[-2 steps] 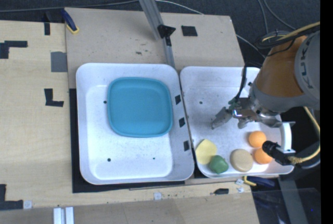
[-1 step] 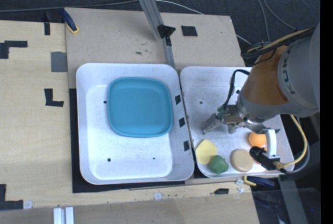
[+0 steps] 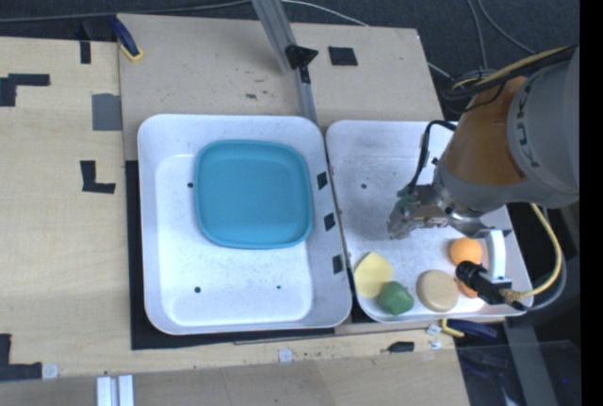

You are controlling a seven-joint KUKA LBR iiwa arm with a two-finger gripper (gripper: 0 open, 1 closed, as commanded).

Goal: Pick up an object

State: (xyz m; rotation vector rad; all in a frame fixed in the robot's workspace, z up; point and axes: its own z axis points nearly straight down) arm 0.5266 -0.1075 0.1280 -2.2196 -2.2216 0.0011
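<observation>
Yellow object (image 3: 372,270) lies at the right bin's (image 3: 377,145) near edge, beside a green one (image 3: 396,299). We note the gripper (image 3: 407,223) above bare floor, up-right of it; finger state unreadable.

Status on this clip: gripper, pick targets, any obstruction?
Gripper low in right bin, nothing seen between its fingers. Yellow piece, green piece, beige piece, orange ball along near edge, untouched. Blue plate in left bin.
</observation>
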